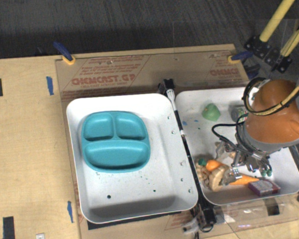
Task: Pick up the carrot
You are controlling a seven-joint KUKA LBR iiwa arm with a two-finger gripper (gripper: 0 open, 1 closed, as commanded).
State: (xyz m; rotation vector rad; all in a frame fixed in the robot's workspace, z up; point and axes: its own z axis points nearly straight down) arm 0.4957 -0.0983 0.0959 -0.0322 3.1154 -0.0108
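The carrot [243, 181] is a slim orange piece lying flat near the front of the right bin [234, 200]. My gripper [240, 166] is low in that bin, right above the carrot's left half and partly covering it. The orange band of the arm [274, 116] hangs over the bin's right side. From this view I cannot tell whether the carrot is held or only lies under the gripper.
Around the carrot lie a purple block [263, 186], a tan lump [217, 176], a small orange piece [212, 165] and, farther back, a green item [210, 111]. The left bin [94, 199] holds a teal divided plate [115, 140].
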